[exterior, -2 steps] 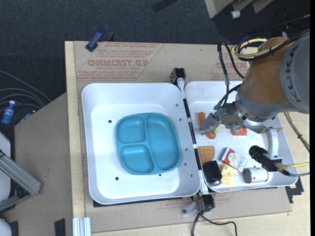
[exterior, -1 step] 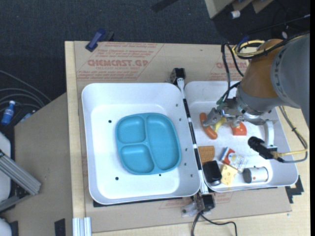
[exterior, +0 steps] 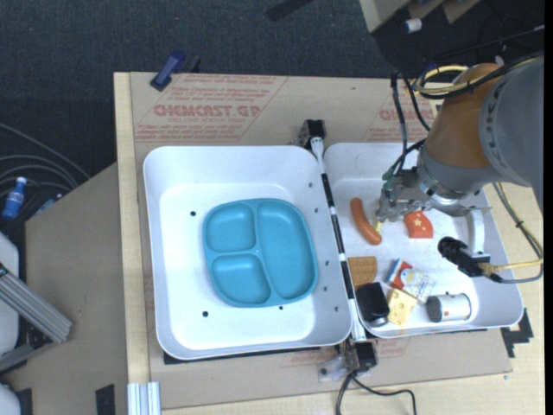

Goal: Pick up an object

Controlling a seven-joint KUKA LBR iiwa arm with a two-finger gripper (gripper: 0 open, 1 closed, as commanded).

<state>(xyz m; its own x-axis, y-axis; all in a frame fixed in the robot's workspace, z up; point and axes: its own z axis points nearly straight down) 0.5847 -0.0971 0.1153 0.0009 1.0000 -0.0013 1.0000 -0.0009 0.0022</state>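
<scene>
My gripper [exterior: 388,207] hangs low in the right bin [exterior: 363,164], at the end of the grey arm with the orange band. It stands between an orange sausage [exterior: 365,219] on its left and a red strawberry-like piece [exterior: 419,224] on its right, close to both. Nothing shows as held. Nearer the bin's front lie a brown cracker [exterior: 363,269], a black block [exterior: 372,302], a yellow cheese piece [exterior: 399,308], a small colourful packet [exterior: 404,277] and a white cylinder [exterior: 449,306].
The left bin [exterior: 173,180] holds a blue divided plate [exterior: 257,251]. A blue marker-like thing [exterior: 168,70] lies on the bench beyond the bins. The two bins meet along a dark divider [exterior: 333,223].
</scene>
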